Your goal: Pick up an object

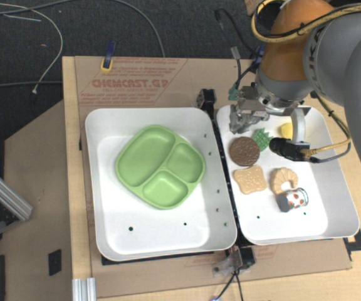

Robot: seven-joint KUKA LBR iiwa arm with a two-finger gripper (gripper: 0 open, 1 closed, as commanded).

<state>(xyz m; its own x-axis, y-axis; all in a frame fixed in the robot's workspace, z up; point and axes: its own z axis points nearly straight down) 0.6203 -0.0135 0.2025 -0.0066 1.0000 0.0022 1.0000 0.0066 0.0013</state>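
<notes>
Just above the round brown cookie (244, 150) in the right bin (331, 221), the gripper (242, 123) is held low, likely so a toy can be grabbed, but its grip cannot be told.

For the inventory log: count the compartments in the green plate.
3. On the green plate in the left bin: one long compartment on its left, one at upper right, one at lower right.
</notes>
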